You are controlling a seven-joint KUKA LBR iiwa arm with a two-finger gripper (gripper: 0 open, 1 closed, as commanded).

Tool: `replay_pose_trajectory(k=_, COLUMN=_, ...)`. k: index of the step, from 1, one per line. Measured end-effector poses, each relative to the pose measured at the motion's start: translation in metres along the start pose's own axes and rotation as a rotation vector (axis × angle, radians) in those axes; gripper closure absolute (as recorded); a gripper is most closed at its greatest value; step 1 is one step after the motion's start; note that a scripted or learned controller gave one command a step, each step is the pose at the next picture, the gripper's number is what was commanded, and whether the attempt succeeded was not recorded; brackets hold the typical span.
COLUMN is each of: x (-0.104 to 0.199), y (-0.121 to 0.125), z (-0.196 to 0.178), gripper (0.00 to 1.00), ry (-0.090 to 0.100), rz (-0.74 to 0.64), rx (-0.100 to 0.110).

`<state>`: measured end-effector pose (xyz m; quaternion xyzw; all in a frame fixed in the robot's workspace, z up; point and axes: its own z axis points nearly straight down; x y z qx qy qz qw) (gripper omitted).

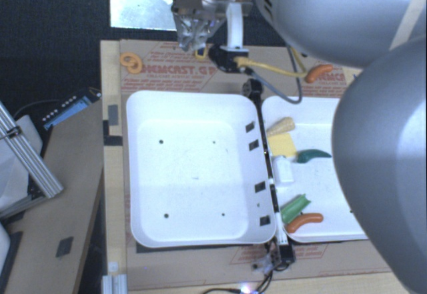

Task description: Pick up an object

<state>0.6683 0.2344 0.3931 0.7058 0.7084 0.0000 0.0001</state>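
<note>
1. Camera view: the tool (194,38) hangs at the far edge of the desk (187,273), over the brown printed cardboard (170,67) behind the left bin (133,153), not above either bin's floor.
2. The pickable things lie in the right bin (313,119): a pale corn-like piece (280,127), a yellow block (282,147), a small white piece (283,171), a teal pepper shape (312,155), a green pod (294,206) and an orange sausage shape (305,221).
3. From the tool, all of these lie toward the near side and to the view's right, well apart from it; I judge the corn-like piece the nearest.
4. The sausage shape and the green pod lie with their long axes roughly across the bin, slightly tilted; the pod and sausage are just beside each other.
5. Outside the bins, a pretzel-like ring (131,61) sits on the cardboard left of the tool, and another orange sausage (319,73) rests behind the right bin.
6. The tool's tips are too blurred to read, so I cannot tell whether it is parted or closed; nothing is visibly held in it.
</note>
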Motion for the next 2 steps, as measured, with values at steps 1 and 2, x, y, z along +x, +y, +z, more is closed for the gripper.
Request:
replay_pose_trajectory(k=1, x=-0.035, y=0.000, z=-0.139, gripper=1.00, ry=0.004, rz=0.005, rx=-0.018)
replay_pose_trajectory(k=2, x=-0.002, y=0.000, z=-0.043, gripper=1.00, ry=-0.001, rz=-0.003, rx=0.007)
